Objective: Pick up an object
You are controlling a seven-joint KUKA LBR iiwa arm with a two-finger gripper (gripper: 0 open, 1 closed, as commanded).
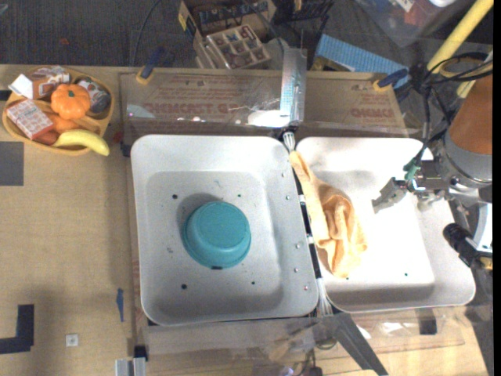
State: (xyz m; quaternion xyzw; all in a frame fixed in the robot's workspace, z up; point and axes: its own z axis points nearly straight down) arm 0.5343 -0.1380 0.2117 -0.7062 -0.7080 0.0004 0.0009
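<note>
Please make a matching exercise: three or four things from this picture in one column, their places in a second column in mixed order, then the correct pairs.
Things:
1. teal bowl
2. yellow cloth
3. gripper
4. banana

Places:
A. in the basket at the bench's far left
B. above the right bin's floor
C. upside down in the left bin
D. along the right bin's left wall

Pairs: 1-C, 2-D, 3-B, 4-A

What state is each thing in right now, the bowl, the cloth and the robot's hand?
Teal bowl: upside down, alone in the left bin.
Yellow cloth: crumpled, lying along the right bin's left edge.
Gripper: above the right bin, right of the cloth, holding nothing.
</note>
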